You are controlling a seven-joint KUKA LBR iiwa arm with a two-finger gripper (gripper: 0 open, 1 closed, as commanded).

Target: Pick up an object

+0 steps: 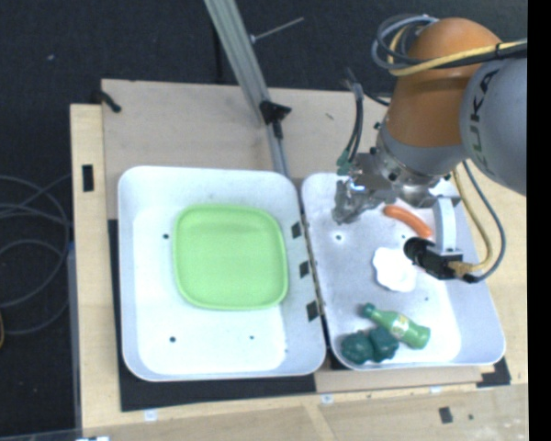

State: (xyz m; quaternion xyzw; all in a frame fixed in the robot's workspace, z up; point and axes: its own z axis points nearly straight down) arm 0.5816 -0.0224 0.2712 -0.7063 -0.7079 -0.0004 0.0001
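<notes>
My gripper (347,205) hangs over the upper left part of the right bin (335,274), low above its bare white floor, with nothing seen in it. An orange carrot-like piece (406,217) lies just right of it, partly under the wrist. A white lump (394,269) rests in the middle of that bin. Near the front edge lie a green bottle (397,326) and a dark green object (369,345), touching each other. A light green square plate (230,256) lies flat in the left bin (142,246).
A slanted metal pole (246,62) runs from the top down to the gap between the bins. Cables and a black connector (429,257) hang from the arm over the right bin's right side. The wooden bench (184,118) surrounds both bins.
</notes>
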